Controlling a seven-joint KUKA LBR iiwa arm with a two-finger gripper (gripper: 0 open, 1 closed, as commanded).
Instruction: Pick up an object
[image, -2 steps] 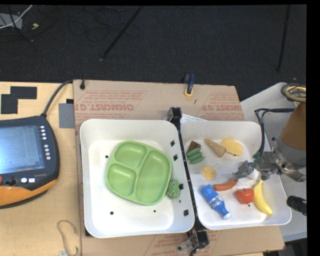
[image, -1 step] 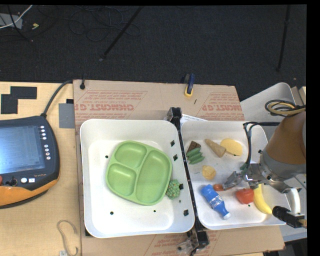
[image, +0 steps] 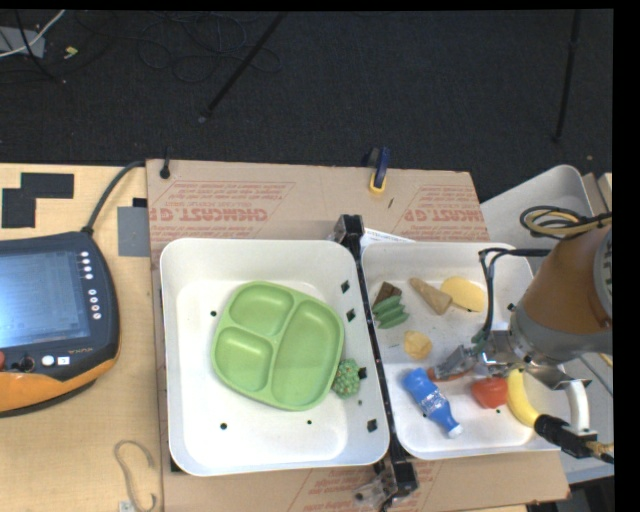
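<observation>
Toys lie scattered in the right bin (image: 400, 440): a blue bottle (image: 432, 402), a red block (image: 489, 392), a banana (image: 520, 397), a yellow lemon-like piece (image: 465, 293), a tan wedge (image: 431, 295), a green pod (image: 390, 313) and a small yellow lump (image: 417, 346). The gripper (image: 462, 362) sits low among them, just left of the red block; whether its fingers are spread or pressed together cannot be told. The left bin (image: 190, 420) holds a green divided plate (image: 277, 345) with a green knobbly ball (image: 347, 378) touching its right edge.
</observation>
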